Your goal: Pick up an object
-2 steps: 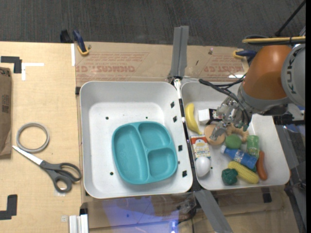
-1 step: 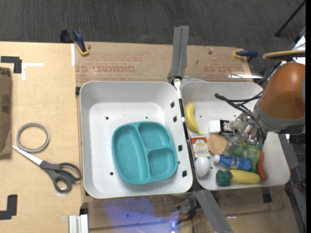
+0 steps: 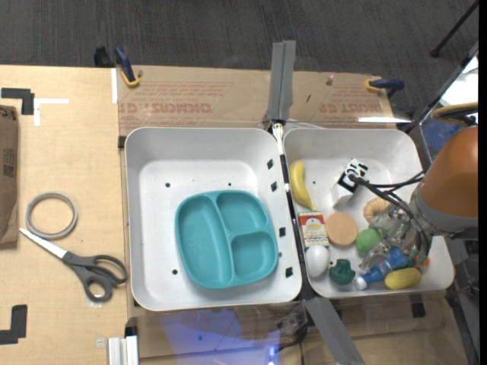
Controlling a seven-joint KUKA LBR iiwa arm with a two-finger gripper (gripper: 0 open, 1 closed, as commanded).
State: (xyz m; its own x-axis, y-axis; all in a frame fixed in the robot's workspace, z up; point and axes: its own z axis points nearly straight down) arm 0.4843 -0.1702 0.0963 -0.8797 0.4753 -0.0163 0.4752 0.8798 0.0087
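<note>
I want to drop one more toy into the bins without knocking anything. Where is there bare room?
Left bin: bare floor behind and left of the teal tray. Right bin: bare back strip behind the banana. Its front, around the gripper, is crowded.

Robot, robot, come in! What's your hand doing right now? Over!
Hand low in right bin, among the toys. Grip unclear. Green ball, blue piece, yellow piece crowd it. Over.
</note>
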